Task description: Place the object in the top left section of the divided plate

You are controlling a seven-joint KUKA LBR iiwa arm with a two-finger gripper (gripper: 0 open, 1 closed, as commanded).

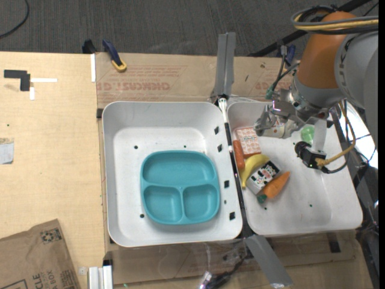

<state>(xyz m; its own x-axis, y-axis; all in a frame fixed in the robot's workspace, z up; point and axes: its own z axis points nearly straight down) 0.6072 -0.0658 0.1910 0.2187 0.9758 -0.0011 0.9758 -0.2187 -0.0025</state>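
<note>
Arm (pixel 337 47) bends down over the right bin (pixel 325 209), fingers (pixel 283 122) low near its back edge, grip state unclear.

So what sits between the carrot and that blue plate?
In the camera view, the banana and the bins' adjoining walls lie between the carrot and the divided plate.

You're looking at a robotics lab. A plywood bench (pixel 48 161) bears two white bins (pixel 114 179), held by metal brackets (pixel 225 65); grey carpet (pixel 150 11) fills the top of the frame, a clamp (pixel 114 56) sits at the bench's upper edge, and a cabled arm (pixel 337 53) stands upper right.
</note>
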